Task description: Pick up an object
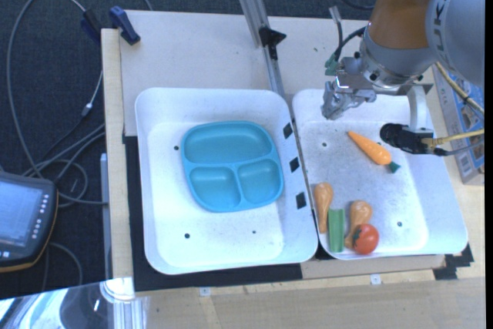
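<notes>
While positioned over the far end of the right bin, my gripper carries nothing; whether it is open or closed cannot be determined. A carrot lies just beside it. A tomato rests near the front wall. The left bin contains a blue tray.

Dark capital letters run down the grey arm near the picture's right edge; they are cut off, and only a "K" with part of a "U" can be read. No other text, label or number is legible.
</notes>
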`<act>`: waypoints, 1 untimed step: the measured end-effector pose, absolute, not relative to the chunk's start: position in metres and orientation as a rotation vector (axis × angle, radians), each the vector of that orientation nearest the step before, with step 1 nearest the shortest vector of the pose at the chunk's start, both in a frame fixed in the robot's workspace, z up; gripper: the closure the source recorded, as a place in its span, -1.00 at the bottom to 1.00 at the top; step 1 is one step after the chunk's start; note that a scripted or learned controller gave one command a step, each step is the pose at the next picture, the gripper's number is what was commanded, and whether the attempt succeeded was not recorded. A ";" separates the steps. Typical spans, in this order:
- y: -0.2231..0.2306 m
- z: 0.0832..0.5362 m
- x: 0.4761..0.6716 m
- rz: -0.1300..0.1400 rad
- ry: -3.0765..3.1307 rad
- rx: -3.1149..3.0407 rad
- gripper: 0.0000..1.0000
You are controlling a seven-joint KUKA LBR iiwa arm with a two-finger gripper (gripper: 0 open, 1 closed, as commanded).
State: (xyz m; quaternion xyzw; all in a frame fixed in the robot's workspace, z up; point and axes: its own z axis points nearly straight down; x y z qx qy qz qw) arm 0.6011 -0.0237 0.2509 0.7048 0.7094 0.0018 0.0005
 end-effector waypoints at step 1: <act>0.021 0.254 0.623 0.005 2.228 2.214 1.00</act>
